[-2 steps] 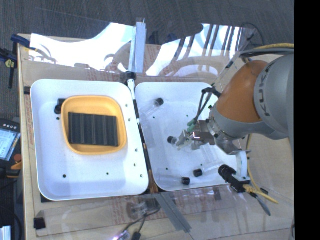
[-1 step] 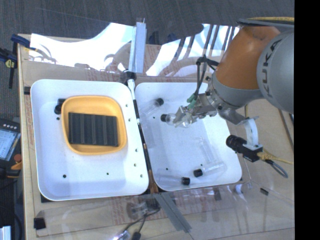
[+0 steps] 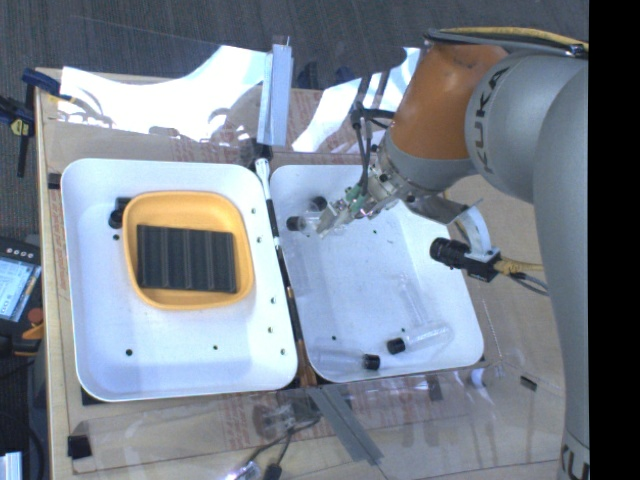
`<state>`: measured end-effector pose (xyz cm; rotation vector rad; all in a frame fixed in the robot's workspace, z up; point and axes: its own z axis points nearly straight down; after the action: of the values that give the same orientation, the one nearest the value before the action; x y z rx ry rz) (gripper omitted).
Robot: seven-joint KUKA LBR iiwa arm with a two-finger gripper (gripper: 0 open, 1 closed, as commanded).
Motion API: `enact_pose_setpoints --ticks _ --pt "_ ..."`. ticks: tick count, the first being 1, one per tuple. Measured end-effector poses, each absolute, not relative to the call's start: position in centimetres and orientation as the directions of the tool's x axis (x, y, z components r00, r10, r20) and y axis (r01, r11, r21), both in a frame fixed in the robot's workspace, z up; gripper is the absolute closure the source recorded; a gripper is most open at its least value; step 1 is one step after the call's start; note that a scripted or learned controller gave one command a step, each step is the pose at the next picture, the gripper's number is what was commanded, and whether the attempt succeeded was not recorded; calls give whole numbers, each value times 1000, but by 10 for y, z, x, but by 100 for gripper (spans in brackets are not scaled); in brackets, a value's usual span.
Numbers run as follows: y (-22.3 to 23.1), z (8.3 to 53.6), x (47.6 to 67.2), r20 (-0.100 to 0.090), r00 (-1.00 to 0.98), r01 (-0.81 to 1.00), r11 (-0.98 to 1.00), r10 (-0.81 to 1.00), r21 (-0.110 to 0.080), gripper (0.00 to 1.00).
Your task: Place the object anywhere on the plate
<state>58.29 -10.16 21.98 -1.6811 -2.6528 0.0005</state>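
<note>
A yellow plate (image 3: 186, 249) with a dark ribbed centre lies in the left bin (image 3: 95, 358). In the right bin (image 3: 345, 298) there are clear tube-like objects with black caps. One (image 3: 303, 223) lies near the bin's far left corner, and my gripper (image 3: 340, 211) is right beside its clear end, low over the bin floor. Whether it touches the tube is not visible. Another clear tube (image 3: 420, 335) rests near the front right, with its black cap (image 3: 395, 346) pointing left.
A small black piece (image 3: 371, 362) sits against the right bin's front wall. The ridge where the two bins meet (image 3: 278, 268) runs between gripper and plate. A black cable plug (image 3: 452, 253) juts from the arm over the right bin's right side.
</note>
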Motion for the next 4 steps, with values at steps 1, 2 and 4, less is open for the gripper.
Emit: enact_pose_setpoints --ticks 1,2,4 --pt "-102 220 583 1 -427 904 427 904 0 0" --pt "-65 191 592 3 -513 858 513 858 -2 0" --pt "47 210 595 0 -584 812 584 812 -1 0"
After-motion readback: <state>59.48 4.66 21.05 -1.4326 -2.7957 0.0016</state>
